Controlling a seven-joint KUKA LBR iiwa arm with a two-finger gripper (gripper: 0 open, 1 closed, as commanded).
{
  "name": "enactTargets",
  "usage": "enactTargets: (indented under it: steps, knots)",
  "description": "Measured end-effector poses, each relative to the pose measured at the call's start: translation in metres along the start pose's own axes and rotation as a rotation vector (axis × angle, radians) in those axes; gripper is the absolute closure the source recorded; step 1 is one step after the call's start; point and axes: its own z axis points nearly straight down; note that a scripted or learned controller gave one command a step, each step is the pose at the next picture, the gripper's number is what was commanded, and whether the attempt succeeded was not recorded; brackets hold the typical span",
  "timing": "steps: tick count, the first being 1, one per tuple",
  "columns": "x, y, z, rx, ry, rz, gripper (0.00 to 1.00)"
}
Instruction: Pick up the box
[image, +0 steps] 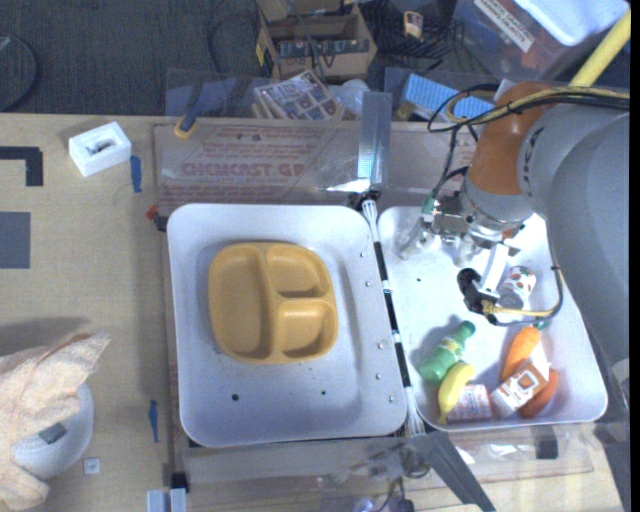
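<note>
A small orange and white box (521, 384) lies at the near right of the right bin (420, 290), resting against an orange carrot-shaped toy (522, 350). My gripper (428, 230) hangs over the far left part of that bin, under the orange-banded wrist (500, 150). It is well away from the box, up and to the left of it. Nothing shows between the gripper and the bin floor.
A green bottle (447, 353), a yellow banana-like toy (454, 387) and a small pale can (476, 403) crowd the right bin's near edge. A white packet with red print (519, 286) lies mid-right. The left bin (190, 380) holds a yellow divided plate (272, 300).
</note>
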Motion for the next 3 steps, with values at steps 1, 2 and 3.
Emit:
enactTargets:
  steps: [1,2,3]
  knots:
    - [0.001,0.005,0.0,0.004,0.0,0.137,0.0]
    - [0.003,0.007,-0.012,-0.002,0.0,0.133,1.0]
    - [-0.071,0.017,0.0,-0.002,-0.002,-0.134,1.0]
